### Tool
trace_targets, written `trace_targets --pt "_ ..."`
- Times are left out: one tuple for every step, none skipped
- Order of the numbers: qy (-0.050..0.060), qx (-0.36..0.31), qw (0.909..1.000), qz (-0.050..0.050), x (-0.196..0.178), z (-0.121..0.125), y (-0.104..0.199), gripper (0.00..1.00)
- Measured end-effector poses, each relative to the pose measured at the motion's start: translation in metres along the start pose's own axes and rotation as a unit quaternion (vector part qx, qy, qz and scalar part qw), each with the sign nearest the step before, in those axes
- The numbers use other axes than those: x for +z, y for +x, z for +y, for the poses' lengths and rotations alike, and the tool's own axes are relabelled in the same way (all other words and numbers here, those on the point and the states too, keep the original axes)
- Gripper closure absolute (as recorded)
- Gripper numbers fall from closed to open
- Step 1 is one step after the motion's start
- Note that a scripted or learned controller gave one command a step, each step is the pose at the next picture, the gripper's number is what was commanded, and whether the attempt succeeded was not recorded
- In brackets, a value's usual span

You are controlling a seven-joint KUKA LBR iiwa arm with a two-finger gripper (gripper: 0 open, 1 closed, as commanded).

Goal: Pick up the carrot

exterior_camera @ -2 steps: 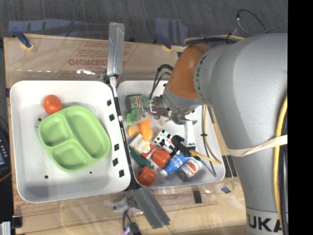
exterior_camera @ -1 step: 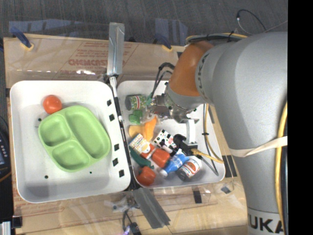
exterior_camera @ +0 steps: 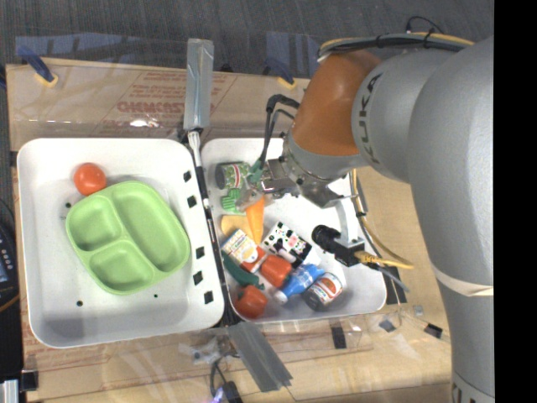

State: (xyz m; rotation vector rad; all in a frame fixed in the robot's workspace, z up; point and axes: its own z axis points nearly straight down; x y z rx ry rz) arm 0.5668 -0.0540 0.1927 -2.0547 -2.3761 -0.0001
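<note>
The carrot [exterior_camera: 254,216] is an orange wedge with a green leafy top [exterior_camera: 234,198]. It lies tilted in the upper middle of the right bin [exterior_camera: 369,296], among other items. My gripper [exterior_camera: 273,180] reaches down from the orange-banded wrist [exterior_camera: 331,116] and sits just above and to the right of the carrot's upper end. The arm's bulk hides how it meets the carrot, and I see nothing lifted off the bin floor.
Around the carrot are a green can [exterior_camera: 234,174], a small carton [exterior_camera: 237,245], a black-and-white spotted block [exterior_camera: 286,242], a red piece [exterior_camera: 275,269], a blue bottle [exterior_camera: 299,280], a tin [exterior_camera: 325,289] and a red fruit [exterior_camera: 250,302]. The left bin [exterior_camera: 42,309] holds a green divided plate [exterior_camera: 126,233] and a tomato [exterior_camera: 90,177].
</note>
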Motion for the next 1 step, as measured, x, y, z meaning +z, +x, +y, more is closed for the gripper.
trace_targets --pt "0.002 0.038 0.9993 0.0 0.0019 -0.041 -0.0127 1.0"
